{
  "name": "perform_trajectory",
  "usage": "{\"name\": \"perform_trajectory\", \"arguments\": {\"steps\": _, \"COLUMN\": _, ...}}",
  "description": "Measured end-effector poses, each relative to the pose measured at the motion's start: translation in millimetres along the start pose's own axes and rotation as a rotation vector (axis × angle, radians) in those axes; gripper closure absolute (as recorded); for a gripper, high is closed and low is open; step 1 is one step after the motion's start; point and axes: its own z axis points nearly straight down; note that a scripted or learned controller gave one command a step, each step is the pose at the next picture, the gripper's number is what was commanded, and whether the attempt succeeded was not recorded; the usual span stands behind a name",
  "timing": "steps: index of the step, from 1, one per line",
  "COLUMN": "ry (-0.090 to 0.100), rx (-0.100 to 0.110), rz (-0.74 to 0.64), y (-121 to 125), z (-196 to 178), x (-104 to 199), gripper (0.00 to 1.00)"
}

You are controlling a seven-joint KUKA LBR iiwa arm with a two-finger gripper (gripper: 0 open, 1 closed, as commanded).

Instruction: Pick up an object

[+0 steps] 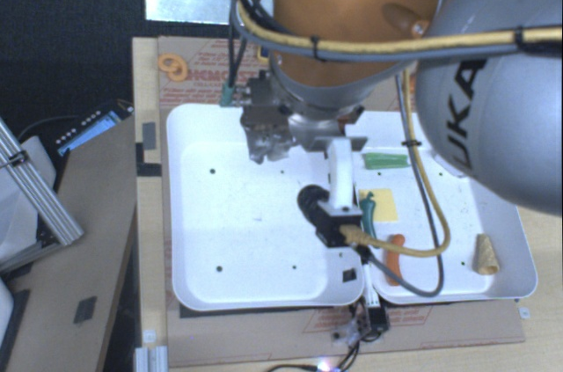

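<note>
My gripper (pixel 264 142) hangs over the back of the left white bin (pixel 220 273), close to the divide between the bins, and the wrist above hides much of it. In the right bin (pixel 519 273) lie a green flat strip (pixel 385 159), a yellow square piece (pixel 382 205), a small dark green piece (pixel 367 207), an orange object (pixel 396 244) partly under the cable, and a tan cork-like piece (pixel 486 253). None of these touches the gripper.
The arm's big orange and grey body covers the back of the right bin. A yellow cable (pixel 431 221) loops down over that bin. An orange ring (pixel 173 67) lies on the cardboard behind the left bin.
</note>
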Motion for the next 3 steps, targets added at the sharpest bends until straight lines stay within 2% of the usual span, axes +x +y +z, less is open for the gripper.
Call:
{"name": "perform_trajectory", "arguments": {"steps": 1, "ry": -0.003, "rx": 0.005, "rz": 0.002, "y": -1, "z": 48, "x": 0, "gripper": 1.0}}
{"name": "perform_trajectory", "arguments": {"steps": 2, "ry": 0.008, "rx": -0.016, "rz": -0.001, "y": 1, "z": -117, "x": -5, "gripper": 1.0}}
{"name": "perform_trajectory", "arguments": {"steps": 3, "ry": 0.0, "rx": -0.001, "rz": 0.004, "y": 0, "z": -128, "x": -34, "gripper": 1.0}}
